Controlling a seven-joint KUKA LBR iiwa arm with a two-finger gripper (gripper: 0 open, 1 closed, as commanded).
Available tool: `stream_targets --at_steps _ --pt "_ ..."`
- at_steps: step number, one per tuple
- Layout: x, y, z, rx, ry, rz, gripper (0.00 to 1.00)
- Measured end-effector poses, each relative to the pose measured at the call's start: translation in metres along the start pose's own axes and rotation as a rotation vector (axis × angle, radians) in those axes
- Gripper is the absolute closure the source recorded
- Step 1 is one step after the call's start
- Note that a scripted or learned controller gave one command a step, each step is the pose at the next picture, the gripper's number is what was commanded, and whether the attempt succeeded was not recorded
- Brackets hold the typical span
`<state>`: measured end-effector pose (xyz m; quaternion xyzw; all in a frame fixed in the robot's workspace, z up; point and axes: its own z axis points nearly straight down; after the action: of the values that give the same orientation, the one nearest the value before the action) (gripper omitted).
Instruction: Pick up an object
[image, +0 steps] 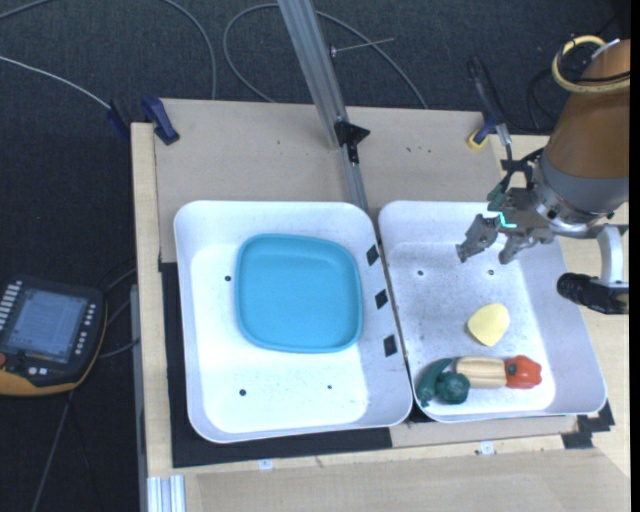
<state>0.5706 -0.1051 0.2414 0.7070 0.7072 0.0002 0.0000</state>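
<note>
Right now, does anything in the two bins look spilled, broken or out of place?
Nothing stands out. The blue plate lies flat in the left bin. The yellow piece, green item and red-tipped wooden toy lie in the right bin.

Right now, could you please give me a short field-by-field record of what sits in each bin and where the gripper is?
left bin: holds a blue square plate, lying flat
right bin: holds a yellow rounded piece, a green toy vegetable, a tan wooden piece and a red piece
row at near edge: green, tan, red, left to right, close together
gripper: over the far part of the right bin, fingers apart, nothing between them
yellow piece: apart from the row, nearer the gripper
</note>
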Motion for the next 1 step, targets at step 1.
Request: stream_targets --at_steps 1 --pt "0.0000 0.0000 0.0000 0.000 0.000 0.000 0.00"
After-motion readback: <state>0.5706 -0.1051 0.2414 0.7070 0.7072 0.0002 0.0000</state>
